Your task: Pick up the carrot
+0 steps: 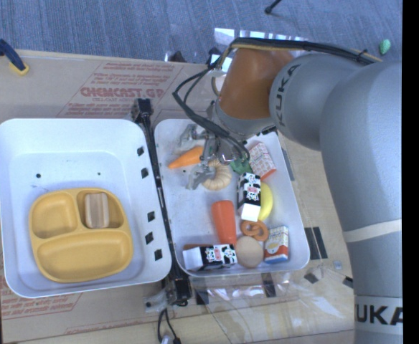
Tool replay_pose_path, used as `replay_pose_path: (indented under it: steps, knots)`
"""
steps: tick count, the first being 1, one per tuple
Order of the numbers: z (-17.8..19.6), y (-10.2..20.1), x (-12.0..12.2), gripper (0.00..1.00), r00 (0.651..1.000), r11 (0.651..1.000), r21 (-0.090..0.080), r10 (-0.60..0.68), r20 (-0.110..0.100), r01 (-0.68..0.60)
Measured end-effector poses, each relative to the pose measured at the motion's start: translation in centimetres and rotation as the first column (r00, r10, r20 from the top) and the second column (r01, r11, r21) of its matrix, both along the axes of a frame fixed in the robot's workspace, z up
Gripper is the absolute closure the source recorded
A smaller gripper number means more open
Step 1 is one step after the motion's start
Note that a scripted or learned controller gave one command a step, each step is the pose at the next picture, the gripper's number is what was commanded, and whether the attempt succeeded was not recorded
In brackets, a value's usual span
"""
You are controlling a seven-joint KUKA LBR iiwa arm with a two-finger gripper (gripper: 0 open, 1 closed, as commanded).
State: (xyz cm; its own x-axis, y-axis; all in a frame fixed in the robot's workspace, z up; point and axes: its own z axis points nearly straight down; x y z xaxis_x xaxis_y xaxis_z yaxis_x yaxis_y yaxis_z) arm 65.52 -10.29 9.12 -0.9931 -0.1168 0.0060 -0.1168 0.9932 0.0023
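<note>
So the carrot (186, 158) sits in the right bin (188, 213), up in the far-left part of it, close to the wall between the two bins. The gripper (208, 160) is down in that same corner, right at the carrot's thicker end. It looks like it's touching or just beside it, but the metal fingers blur into the clutter there, so there's no telling how wide they are or whether anything is actually pinched between them. Can't call it a grasp from this.

Progress-wise, the reach looks done and the arm is on target, but the carrot seems to be lying on the bin floor, so the actual closing and lifting is all left to do, as far as this shot goes.

Orientation: the carrot lies roughly left-right in the picture, tilted a bit, with the pointy tip toward the left wall and slightly nearer the camera, and the fat end up toward the gripper.

Just beside it is a pale pastry-looking thing (217, 179), near enough to get nudged. The yellow divided plate (66, 253) in the left bin (16, 149) is well apart.
</note>
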Motion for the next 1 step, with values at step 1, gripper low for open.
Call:
replay_pose_path:
  steps: [1]
  knots:
    - [1.69, 0.11, 0.49, 1.00, 1.000, 1.000, -0.002, 0.005, 0.015, -0.005]
